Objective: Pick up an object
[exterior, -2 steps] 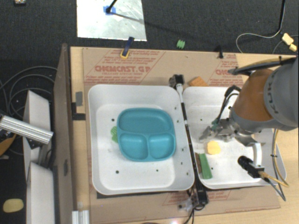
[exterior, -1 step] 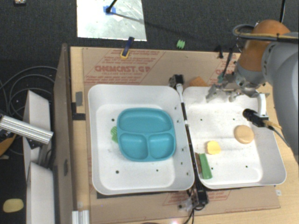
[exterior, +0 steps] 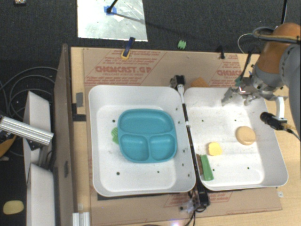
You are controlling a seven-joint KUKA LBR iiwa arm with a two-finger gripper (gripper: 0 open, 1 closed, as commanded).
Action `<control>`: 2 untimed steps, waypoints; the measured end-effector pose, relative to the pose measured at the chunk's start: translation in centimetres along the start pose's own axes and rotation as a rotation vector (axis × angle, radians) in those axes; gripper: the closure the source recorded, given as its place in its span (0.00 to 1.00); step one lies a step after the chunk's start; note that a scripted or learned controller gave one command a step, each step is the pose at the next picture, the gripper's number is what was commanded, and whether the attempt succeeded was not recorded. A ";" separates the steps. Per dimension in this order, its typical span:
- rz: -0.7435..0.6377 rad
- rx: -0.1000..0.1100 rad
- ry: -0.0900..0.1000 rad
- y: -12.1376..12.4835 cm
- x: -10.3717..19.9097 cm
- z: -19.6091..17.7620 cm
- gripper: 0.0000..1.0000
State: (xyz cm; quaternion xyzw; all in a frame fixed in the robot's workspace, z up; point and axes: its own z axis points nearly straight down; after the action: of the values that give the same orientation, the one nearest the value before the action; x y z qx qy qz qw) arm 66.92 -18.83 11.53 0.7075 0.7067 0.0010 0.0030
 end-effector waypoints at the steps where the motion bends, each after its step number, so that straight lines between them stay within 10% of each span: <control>1: -0.001 -0.004 0.001 -5.1 1.4 -9.5 0.00; 2: 0.001 0.009 0.003 -7.7 -1.9 -1.8 0.00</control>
State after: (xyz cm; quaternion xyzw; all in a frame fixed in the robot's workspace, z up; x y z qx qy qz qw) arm 59.25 -20.75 13.30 0.7078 0.7064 -0.0010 -0.0011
